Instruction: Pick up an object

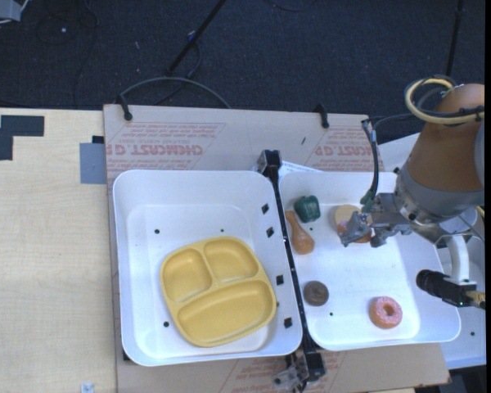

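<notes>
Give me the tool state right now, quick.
Tool: cannot be told; it sits low in the right bin against a small tan object.

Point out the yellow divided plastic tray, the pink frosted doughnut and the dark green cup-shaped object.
Yellow divided plastic tray (219,300): camera view, in its long front compartment.
Pink frosted doughnut (385,312): camera view, on the ring's frosted top.
Dark green cup-shaped object (308,209): camera view, on the middle of its body.

Two white bins: the left bin (139,211) and the right bin (425,334). One yellow divided tray (219,290). One pink doughnut (385,311) at five o'clock. One green object (308,208), one orange piece (299,234), one brown disc (315,293).
</notes>
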{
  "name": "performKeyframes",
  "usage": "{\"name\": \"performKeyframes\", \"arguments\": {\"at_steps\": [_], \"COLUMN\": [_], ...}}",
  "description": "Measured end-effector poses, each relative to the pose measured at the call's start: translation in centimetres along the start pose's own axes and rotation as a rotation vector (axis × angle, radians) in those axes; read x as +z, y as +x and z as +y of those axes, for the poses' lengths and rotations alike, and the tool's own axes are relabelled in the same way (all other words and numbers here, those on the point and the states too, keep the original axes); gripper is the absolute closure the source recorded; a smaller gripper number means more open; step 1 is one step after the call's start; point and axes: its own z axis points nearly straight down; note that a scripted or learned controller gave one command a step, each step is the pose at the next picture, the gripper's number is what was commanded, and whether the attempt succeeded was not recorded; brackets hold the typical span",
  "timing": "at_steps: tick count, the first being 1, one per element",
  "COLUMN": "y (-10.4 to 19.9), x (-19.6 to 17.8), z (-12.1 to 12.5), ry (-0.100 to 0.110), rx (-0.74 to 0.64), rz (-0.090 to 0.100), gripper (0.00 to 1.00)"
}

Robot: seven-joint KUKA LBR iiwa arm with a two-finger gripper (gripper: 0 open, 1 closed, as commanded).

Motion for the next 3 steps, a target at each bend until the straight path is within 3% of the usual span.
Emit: {"name": "performKeyframes", "arguments": {"at_steps": [3], "y": [15.4], "x": [-0.4], "z": [2.5], "ry": [0.004], "rx": [-0.004], "rz": [0.002], "gripper": [1.0]}}
